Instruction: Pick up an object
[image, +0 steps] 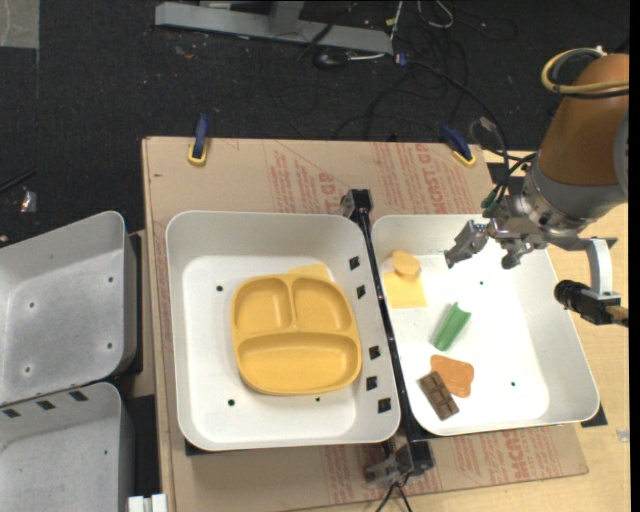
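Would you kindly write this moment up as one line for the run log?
gripper: open, nothing held, above right bin far edge | green block: mid right bin | yellow tray: left bin

Dark speckled floor (80, 90), tangled cables (400, 90) (upper middle), brown board (290, 165), blue clamps (199, 140)

Right bin's (520, 395) right half lies open; items (451, 326) crowd its left side.
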